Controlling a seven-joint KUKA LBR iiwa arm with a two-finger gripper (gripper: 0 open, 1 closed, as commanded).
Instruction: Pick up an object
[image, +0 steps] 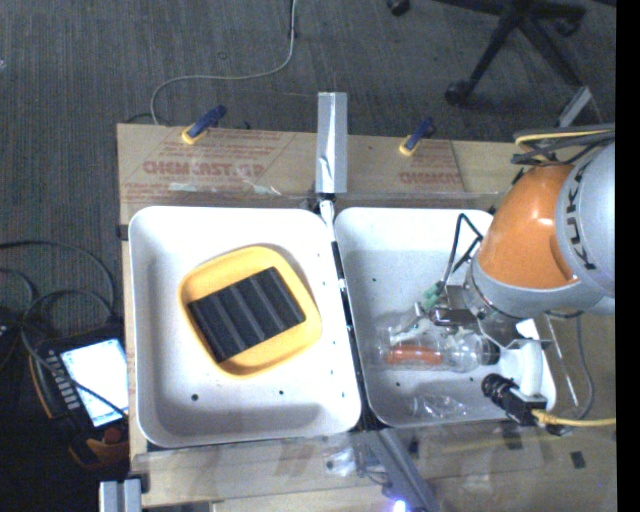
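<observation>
In the right bin (400, 250) lies a clear plastic bottle (432, 352) with an orange-red strip inside, on its side near the middle. My gripper (452, 316) hangs just above the bottle's right end, under the orange wrist. A small green piece (431, 296) shows beside the gripper on its left. A crumpled clear wrapper (438, 405) rests near the bin's front wall. The left bin (160, 380) holds a yellow tray-like object (250, 310) with a black ribbed top, lying slantwise.
The divider between the bins (340, 300) runs down the middle. The arm's orange and grey body (530, 240) covers the right bin's right side. Two blue-and-yellow clamps (203, 124) sit on the board behind the bins.
</observation>
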